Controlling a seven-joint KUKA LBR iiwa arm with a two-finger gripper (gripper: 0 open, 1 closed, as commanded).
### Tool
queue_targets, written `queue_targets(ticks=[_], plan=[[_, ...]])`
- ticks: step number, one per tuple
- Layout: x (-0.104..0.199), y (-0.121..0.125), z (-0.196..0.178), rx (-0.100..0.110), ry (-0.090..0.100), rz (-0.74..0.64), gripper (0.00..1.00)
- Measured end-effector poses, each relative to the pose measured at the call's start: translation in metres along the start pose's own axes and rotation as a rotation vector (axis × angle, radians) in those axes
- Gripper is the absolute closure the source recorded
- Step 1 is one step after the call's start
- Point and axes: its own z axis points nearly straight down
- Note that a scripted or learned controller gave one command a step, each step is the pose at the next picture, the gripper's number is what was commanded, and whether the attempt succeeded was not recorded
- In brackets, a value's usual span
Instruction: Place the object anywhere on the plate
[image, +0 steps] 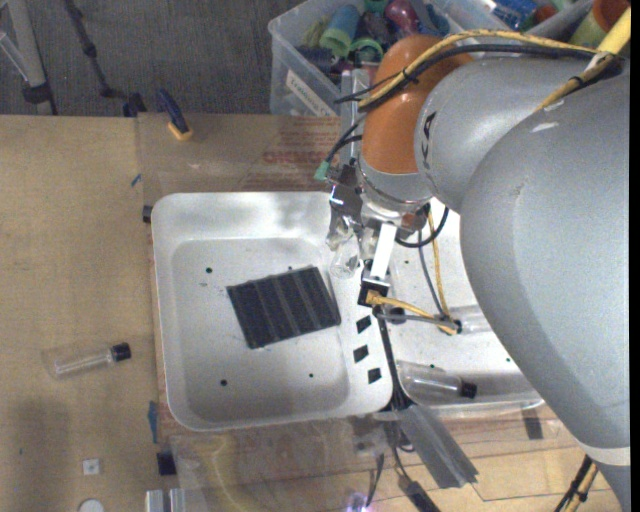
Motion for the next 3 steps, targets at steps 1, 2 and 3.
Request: queue_targets(ticks=[1, 2, 3], plan=[[0.084, 0.006, -0.011, 0.0, -0.001, 0.199, 1.0], [0.112, -0.076, 0.026, 0.003, -0.001, 0.506, 1.0], [0.128, -0.029, -0.012, -0.002, 0.003, 0.794, 1.0]])
